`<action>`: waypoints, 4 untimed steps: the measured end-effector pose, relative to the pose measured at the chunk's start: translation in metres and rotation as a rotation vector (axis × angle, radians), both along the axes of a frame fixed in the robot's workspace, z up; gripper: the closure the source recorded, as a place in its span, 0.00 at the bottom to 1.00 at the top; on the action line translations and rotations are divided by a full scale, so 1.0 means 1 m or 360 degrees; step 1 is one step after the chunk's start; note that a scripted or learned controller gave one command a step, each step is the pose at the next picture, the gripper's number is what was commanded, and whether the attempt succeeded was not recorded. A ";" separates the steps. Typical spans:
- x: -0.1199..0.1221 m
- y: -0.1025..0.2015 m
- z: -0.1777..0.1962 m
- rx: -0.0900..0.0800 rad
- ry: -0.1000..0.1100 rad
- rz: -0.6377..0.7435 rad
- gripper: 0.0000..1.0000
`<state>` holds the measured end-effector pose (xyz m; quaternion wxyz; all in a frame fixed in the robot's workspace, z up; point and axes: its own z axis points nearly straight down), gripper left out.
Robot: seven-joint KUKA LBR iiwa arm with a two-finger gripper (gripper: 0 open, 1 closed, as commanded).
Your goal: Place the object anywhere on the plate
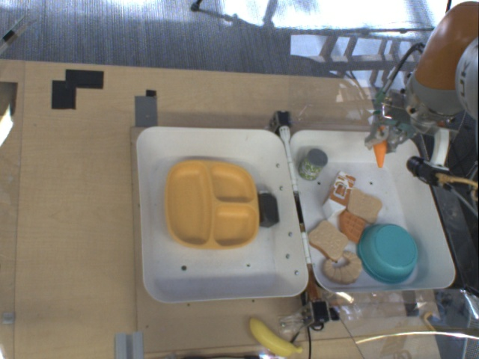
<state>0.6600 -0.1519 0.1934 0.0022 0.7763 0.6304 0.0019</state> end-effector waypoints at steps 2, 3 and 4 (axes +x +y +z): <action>0.009 0.193 0.016 0.0015 0.0008 -0.0108 1.00; 0.009 0.278 0.018 0.0012 0.0002 -0.0021 1.00; 0.009 0.273 0.018 0.0007 0.0002 -0.0033 0.00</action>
